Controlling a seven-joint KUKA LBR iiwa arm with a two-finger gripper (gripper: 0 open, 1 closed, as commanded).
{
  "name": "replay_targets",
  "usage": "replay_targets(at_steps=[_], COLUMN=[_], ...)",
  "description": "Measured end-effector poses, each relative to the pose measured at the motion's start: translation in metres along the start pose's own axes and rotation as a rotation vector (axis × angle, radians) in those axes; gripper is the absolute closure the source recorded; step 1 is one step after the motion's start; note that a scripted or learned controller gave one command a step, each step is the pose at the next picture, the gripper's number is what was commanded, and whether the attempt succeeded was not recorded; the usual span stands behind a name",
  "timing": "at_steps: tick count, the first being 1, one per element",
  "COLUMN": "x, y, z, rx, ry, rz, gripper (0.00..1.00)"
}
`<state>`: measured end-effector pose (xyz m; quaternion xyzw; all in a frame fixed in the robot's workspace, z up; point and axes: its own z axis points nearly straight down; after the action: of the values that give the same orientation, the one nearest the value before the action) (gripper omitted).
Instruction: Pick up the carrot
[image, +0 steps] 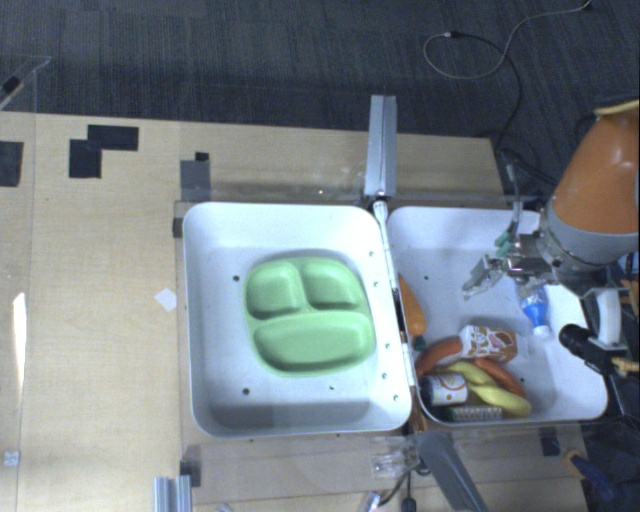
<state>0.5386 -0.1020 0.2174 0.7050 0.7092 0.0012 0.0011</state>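
Carrot (411, 312) lies against right bin's (440, 235) left wall; gripper (492, 272) hovers open, empty.

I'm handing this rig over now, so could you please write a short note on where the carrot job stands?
Claw: above the right bin, upper middle, with nothing between its fingers; whether it is open is unclear.
Carrot: lies against the right bin's left wall, apart from the claw.
Other items are piled at that bin's near edge; the green tray sits in the left bin.
Done: no grasp yet. Left: reach the carrot, grip, lift.
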Motion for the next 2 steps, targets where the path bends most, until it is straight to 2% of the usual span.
replay_targets(at_steps=[1,2], x=[0.03,0.012], y=[0.053,0.099], z=[0.033,0.054], rx=[0.0,-0.003], ry=[0.0,-0.001], rz=[-0.117,-0.217], gripper=[0.0,0.0])
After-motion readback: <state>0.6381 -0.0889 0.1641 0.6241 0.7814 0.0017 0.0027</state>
